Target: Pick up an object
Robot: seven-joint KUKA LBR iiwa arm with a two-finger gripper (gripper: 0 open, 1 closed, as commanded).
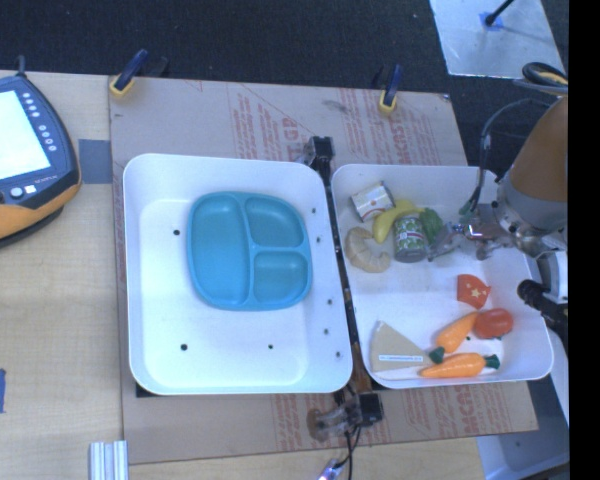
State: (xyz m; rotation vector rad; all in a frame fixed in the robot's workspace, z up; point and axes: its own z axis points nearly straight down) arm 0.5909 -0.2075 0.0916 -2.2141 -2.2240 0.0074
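Several small toys are crowding the right white plastic bin point(540, 366): a green can point(411, 236), a yellow banana point(387, 220) and a beige shell point(366, 249) are touching each other left of the metal gripper point(472, 234). I cannot tell its state. Closing there is risking a glancing, slipping grasp on the round can.

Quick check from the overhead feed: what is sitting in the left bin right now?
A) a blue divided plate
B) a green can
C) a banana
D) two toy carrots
A: the blue divided plate lies alone in the left bin, while the carrots, green can and banana are all in the right bin.
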